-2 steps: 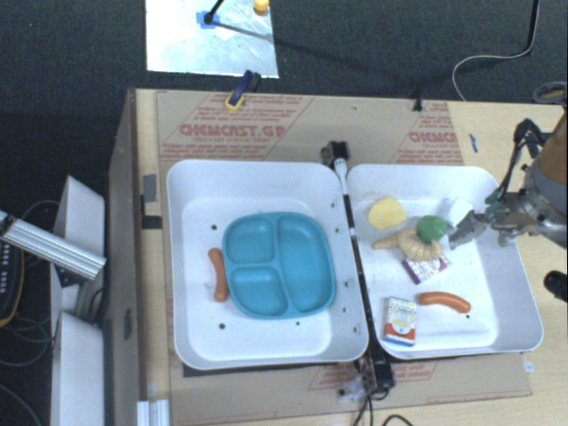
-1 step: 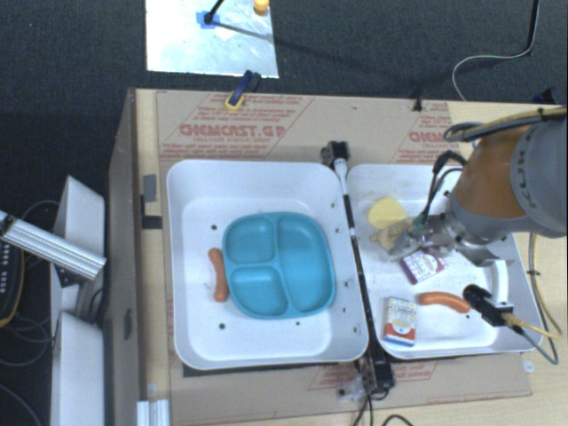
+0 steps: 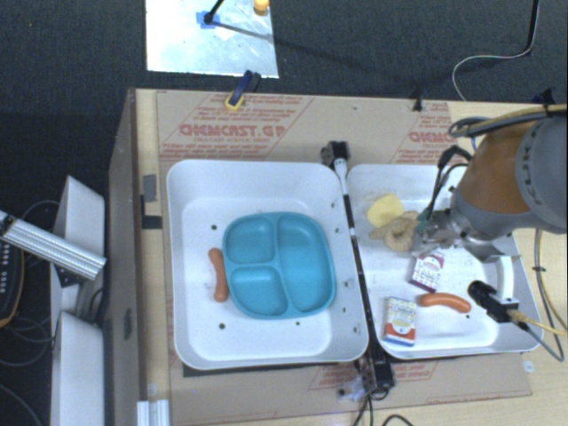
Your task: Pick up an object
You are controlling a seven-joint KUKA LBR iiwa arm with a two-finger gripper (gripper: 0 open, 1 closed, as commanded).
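Observation:
In the right bin (image 3: 461, 344), my gripper (image 3: 426, 231) hangs low at the end of the grey and orange arm. It sits right beside a beige lumpy object (image 3: 397, 230), and I cannot tell whether it touches it. A yellow wedge (image 3: 384, 209) lies just behind the beige object. Directly in front of the gripper lies a small white and purple box (image 3: 428, 272). An orange sausage (image 3: 444, 302) and a red and white carton (image 3: 401, 319) lie nearer the bin's front edge.
The left bin (image 3: 191, 202) holds a blue divided plate (image 3: 278, 264) with a second orange sausage (image 3: 217, 275) beside its left rim. A black divider (image 3: 353, 238) runs between the two bins.

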